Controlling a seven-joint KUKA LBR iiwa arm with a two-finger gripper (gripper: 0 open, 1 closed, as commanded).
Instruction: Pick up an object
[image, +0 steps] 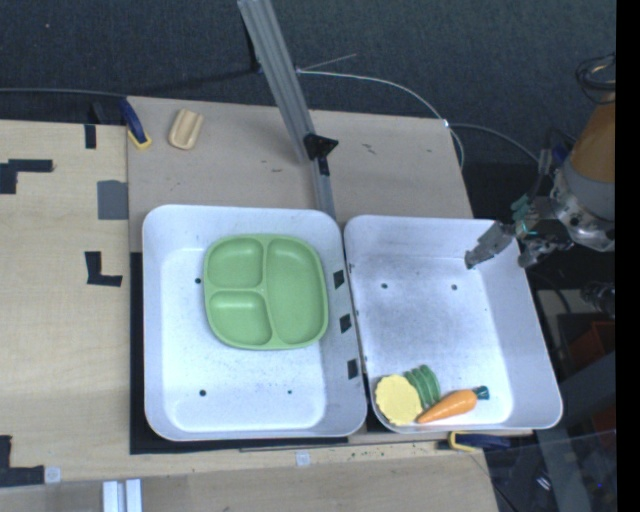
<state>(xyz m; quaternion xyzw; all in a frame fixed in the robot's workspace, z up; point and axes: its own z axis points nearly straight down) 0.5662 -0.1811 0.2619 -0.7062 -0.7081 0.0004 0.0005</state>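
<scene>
Claw (497, 242) hangs over the right rim of the right-hand shallow white plastic bin (440, 310), near its upper right corner, on the grey arm with orange band (592, 170) coming in from the right edge. Claw state: cannot tell, too small and dark at this slant. Nothing visible in it.

Targets sit in the same bin, bunched at the lower edge, well apart from claw: orange plastic toy carrot (449, 404), round pale yellow toy piece (397, 398), green ribbed toy piece (425, 381) touching it behind. Carrot's long axis runs roughly left-right, slightly tilted, green tip to the right.

Key relation: objects lie down-frame and a bit left of claw, so next move likely needs travel toward the bin's near edge, then descent.

Left bin (180, 400) carries a green three-compartment plastic plate (266, 290), farther away.
</scene>
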